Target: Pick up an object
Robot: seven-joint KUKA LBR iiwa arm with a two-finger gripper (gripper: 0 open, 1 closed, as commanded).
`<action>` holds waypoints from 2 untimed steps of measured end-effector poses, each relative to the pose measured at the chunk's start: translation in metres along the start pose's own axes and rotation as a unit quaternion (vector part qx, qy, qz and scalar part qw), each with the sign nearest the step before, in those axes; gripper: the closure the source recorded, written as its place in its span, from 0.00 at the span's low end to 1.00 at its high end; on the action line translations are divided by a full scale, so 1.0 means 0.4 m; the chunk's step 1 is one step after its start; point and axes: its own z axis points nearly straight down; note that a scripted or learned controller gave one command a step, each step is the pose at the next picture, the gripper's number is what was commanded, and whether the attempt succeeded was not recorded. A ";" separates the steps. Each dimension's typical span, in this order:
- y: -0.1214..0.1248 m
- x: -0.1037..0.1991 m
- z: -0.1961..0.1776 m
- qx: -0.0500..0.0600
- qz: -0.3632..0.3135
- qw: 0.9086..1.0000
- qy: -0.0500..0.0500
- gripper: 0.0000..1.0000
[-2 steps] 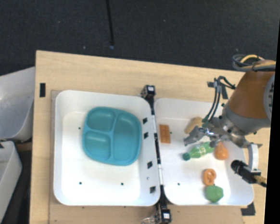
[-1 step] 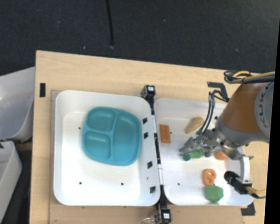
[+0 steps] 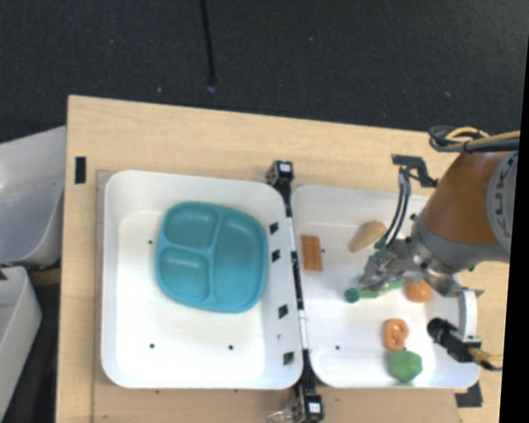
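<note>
My gripper (image 3: 380, 274) reaches down into the right bin (image 3: 327, 348) near its middle, under the grey and orange arm (image 3: 465, 213). A small green object (image 3: 356, 294) lies right at the gripper's lower left tip; whether it is gripped I cannot make out. A tan lump (image 3: 367, 235) lies just above the gripper. An orange piece (image 3: 418, 289) sits close on its right, partly hidden by the wrist. Lower down lie an orange curled piece (image 3: 395, 332) and a green lump (image 3: 405, 365). A brown rectangular block (image 3: 310, 252) rests near the bin's left wall.
The left bin (image 3: 118, 331) holds a teal divided plate (image 3: 213, 256). A black fitting (image 3: 446, 335) on the arm hangs over the right bin's right edge. Cables run up from the gripper along the arm.
</note>
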 end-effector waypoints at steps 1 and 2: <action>0.012 -0.003 -0.161 -0.003 -0.004 1.000 -0.001 1.00; 0.033 0.012 -0.285 -0.003 -0.005 1.000 -0.001 1.00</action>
